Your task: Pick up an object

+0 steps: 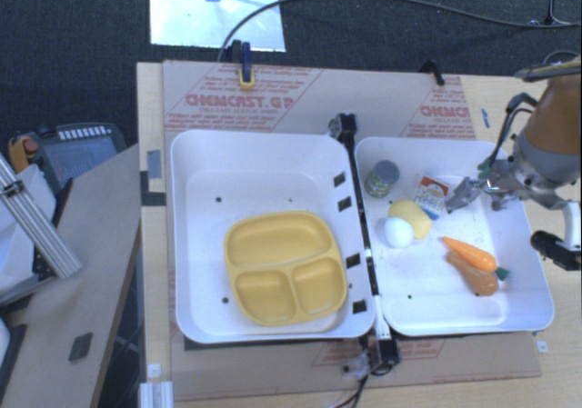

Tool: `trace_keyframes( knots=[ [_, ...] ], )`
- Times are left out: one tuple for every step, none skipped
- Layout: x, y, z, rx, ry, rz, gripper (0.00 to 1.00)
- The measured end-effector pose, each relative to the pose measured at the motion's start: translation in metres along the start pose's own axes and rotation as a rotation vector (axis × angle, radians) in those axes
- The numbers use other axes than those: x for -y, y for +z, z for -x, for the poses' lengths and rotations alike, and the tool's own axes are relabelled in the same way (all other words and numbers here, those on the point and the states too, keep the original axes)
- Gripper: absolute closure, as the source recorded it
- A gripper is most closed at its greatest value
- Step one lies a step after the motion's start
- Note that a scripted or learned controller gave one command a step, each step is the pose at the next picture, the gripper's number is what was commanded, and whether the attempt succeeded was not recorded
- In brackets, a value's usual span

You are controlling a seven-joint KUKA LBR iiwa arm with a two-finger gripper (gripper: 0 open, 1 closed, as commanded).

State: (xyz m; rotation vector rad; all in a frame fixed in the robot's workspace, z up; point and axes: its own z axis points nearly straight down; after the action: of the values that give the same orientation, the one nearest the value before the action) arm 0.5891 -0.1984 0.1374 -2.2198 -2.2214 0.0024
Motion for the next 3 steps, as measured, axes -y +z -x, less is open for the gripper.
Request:
trace_keyframes(
  knots=[
    [-0.002,0.048,0.000,-0.001,0.000,0.005,0.00],
    [-0.004,0.034,0.001,0.003,-0.002,0.013,1.00],
    [-0.007,-0.012,-0.004,0.002,-0.004,0.008,1.00]
  ],
)
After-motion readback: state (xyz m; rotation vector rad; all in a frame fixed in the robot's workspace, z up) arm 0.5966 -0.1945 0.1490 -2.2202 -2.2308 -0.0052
